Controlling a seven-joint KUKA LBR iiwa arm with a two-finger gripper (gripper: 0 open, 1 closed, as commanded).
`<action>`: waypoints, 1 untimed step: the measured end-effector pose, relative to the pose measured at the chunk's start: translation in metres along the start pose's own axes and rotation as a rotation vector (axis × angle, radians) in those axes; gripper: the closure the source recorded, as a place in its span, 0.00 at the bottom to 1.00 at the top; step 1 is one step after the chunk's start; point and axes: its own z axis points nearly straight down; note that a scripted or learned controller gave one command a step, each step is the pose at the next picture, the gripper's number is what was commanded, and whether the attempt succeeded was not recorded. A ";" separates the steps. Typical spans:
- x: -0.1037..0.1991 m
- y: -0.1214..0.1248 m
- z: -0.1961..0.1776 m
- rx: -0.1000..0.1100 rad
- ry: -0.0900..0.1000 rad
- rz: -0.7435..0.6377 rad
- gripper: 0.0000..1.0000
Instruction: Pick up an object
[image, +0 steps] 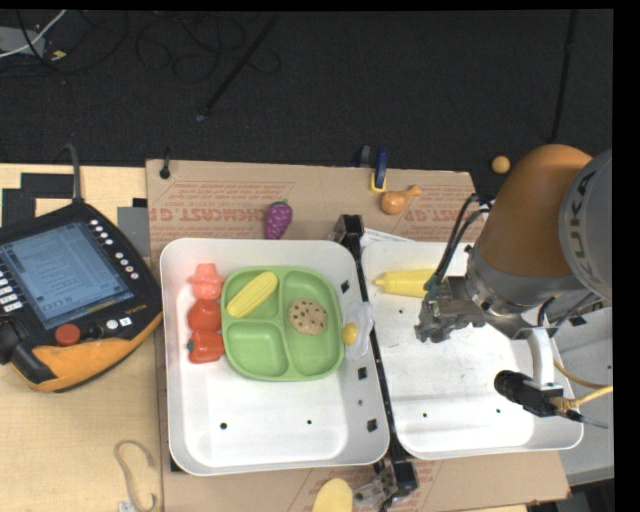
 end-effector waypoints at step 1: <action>-0.006 -0.002 -0.017 -0.001 0.000 -0.001 1.00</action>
